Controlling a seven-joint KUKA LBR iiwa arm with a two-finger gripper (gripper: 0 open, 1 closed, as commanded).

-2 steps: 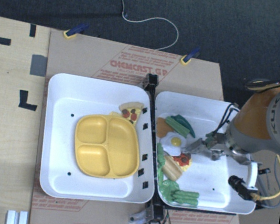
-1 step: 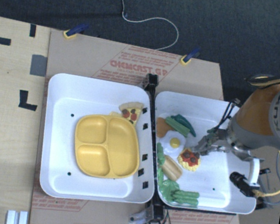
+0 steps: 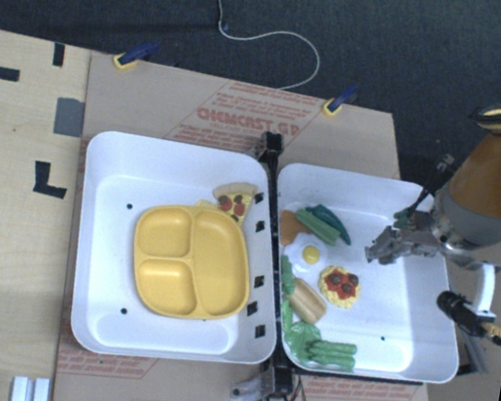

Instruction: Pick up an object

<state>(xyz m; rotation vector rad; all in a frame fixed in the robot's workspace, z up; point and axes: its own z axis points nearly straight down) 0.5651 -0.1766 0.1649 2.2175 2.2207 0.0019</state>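
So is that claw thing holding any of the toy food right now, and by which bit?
Nothing is held. The gripper hangs over bare floor of the right bin, apart from the spaghetti plate and green pepper.

- Yellow divided plate (image 3: 191, 262) sits bright in the white left bin (image 3: 95, 245).
- Pizza slice (image 3: 235, 198): tan crust, red spots.
- Right bin (image 3: 402, 316) at three o'clock: green beans (image 3: 331, 353), red-topped yellow pasta (image 3: 340, 286).
- Arm (image 3: 496, 184): grey with orange band.
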